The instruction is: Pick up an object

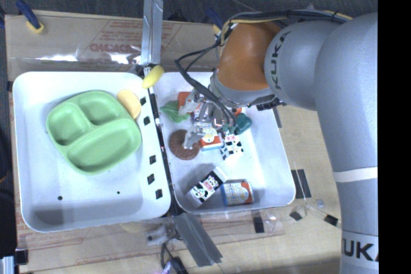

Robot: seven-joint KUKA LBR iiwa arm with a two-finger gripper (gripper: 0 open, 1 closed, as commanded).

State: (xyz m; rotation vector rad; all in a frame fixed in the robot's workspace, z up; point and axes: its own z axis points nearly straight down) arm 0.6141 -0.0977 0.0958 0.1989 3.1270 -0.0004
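Seemingly milk carton [206,188] long axis diagonal, top upper-right.

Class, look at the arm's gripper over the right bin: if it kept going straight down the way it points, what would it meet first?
Most likely the brown round disc, lying just under the gripper among the small items; depth is unclear from above.

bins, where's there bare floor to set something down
Left bin: bare floor along its front, below the green divided plate. Right bin: crowded under the gripper around the brown disc; the cow-print carton fills the front. A small patch lies at the right wall.
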